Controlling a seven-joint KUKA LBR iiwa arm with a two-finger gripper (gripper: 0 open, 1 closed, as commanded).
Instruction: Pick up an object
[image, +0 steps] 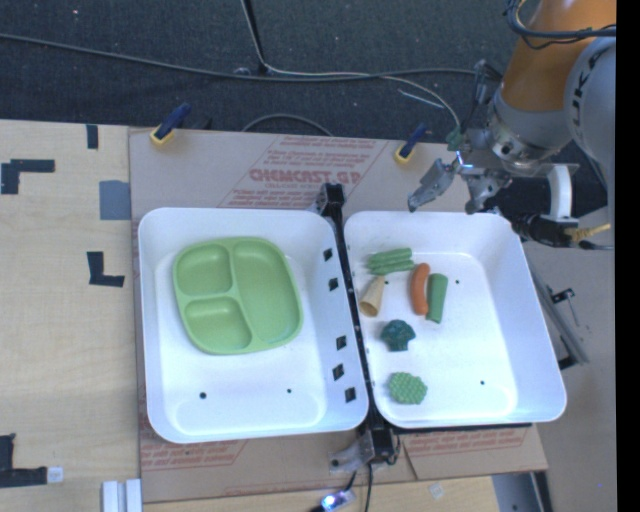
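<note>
In the right bin (520, 300) lie a toy carrot (420, 287), green bean pods (389, 261), a green stick (437, 298), a beige cone (372, 295), broccoli (399, 334) and a knobbly green piece (407, 387). The gripper (455, 190) hangs above the bin's far rim, fingers spread wide, holding nothing. The left bin (160, 380) bears a green divided plate (237, 294). Red cardboard (290, 170) print is half readable; the arm (550, 70) is cut off at the top.

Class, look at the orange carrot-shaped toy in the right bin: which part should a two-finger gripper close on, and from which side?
Grip the orange carrot-shaped toy at mid-length, coming straight down. It lies flat and slim, so fingers should close across its narrow width; the green stick beside it crowds one side.
</note>
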